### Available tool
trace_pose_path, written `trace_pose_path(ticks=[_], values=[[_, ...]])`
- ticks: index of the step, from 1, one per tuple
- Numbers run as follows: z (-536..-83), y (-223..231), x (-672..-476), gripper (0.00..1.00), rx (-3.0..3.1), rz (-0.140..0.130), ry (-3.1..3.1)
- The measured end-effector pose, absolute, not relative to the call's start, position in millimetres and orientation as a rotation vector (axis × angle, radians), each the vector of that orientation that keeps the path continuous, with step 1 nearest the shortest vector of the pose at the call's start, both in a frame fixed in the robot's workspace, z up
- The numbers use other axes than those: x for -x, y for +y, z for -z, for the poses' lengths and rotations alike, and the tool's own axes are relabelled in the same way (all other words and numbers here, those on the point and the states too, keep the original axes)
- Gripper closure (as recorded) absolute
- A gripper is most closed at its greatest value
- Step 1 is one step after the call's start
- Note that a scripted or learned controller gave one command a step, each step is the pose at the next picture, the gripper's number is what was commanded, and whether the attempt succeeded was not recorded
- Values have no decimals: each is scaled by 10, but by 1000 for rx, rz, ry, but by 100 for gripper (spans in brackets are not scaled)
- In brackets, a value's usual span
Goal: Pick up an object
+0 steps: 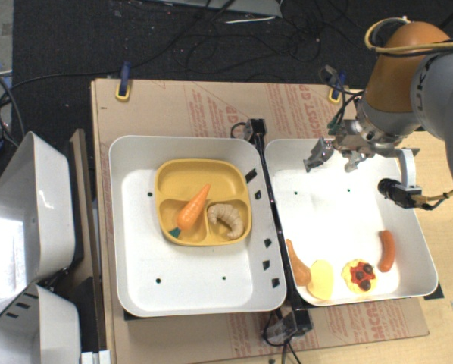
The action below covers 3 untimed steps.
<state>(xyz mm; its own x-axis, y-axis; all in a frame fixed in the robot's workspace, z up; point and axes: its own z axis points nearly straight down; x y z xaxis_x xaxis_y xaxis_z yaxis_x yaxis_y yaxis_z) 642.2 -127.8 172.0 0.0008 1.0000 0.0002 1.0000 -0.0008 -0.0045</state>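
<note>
Gripper (335, 158) sits at upper right of frame, above the far edge of the right bin (348, 211), fingers spread with nothing between them. Right bin, lower part: sausage (386, 250), pizza slice (360, 274), yellow piece (321, 278), orange piece (297, 262). Left bin (135, 203), centre frame: yellow divided plate (173, 179) holding a carrot (194, 207) and a shrimp (226, 218).

Red printed lettering is showing on the brown board (211, 105) under the bins, running at 12 o'clock and again at 6 o'clock, reversed or upside down, too blurred to read. No other text is showing.
</note>
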Motion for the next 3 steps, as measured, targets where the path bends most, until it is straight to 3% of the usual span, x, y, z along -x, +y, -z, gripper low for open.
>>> trace_pose_path(ticks=[1,2,3], values=[[-1242,-1299,-6493,0,2219,-5,-2219],[-1383,-1300,-6510,100,2224,2,-2223],[-1878,-1205,-6554,100,2221,6,-2229]])
